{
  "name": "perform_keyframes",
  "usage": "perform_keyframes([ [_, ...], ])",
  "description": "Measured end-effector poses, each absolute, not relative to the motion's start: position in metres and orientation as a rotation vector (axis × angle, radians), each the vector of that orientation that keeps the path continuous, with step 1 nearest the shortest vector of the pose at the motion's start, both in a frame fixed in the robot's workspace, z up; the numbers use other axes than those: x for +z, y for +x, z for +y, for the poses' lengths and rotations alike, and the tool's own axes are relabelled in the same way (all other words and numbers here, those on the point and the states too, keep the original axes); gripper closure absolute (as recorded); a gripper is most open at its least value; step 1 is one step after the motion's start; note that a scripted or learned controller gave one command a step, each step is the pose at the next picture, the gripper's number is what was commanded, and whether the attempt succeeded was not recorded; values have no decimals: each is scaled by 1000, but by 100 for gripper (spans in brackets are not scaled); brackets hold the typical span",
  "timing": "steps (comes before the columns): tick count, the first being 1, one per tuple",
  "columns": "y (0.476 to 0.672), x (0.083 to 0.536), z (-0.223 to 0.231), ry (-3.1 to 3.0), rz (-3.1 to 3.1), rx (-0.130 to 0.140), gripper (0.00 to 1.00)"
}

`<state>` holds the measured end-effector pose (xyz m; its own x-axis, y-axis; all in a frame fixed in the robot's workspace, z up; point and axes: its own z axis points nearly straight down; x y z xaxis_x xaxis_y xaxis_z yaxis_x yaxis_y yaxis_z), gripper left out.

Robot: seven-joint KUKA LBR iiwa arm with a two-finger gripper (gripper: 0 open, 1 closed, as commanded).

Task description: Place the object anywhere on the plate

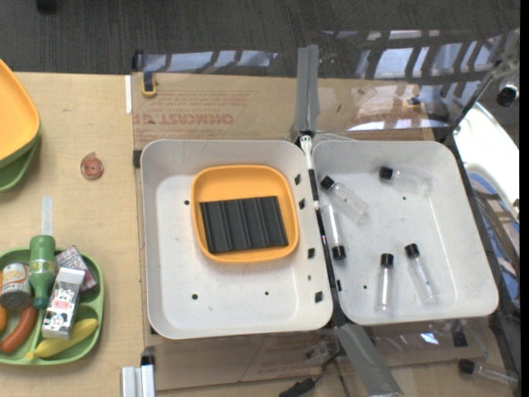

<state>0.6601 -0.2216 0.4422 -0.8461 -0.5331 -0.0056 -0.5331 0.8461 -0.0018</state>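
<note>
An orange square plate (pixel 201 197) sits in the left white bin (pixel 165 288), toward its back middle. A black ridged rectangular object (pixel 245 224) lies flat on the plate and covers most of its inside. Several clear vials with black caps are scattered in the right white bin (pixel 463 222): one (pixel 343 195) near the back left, one (pixel 397 174) at the back, one (pixel 333 234) along the left wall, and two more (pixel 385 279) (pixel 419 271) near the front.
A green tray (pixel 91 325) with toy food and a green bottle stands at the bench's front left. An orange bowl (pixel 15 126) sits at the left edge, with a small pink disc (pixel 92 166) beside it. Cardboard (pixel 215 110) lies behind the bins.
</note>
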Motion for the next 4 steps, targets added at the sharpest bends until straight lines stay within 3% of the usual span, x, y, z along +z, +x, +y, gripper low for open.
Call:
perform_keyframes([
  [2, 660, 442, -221, -1728, 2616, -1, 100],
  [4, 660, 441, -221, -2552, 1823, 2, 100],
])
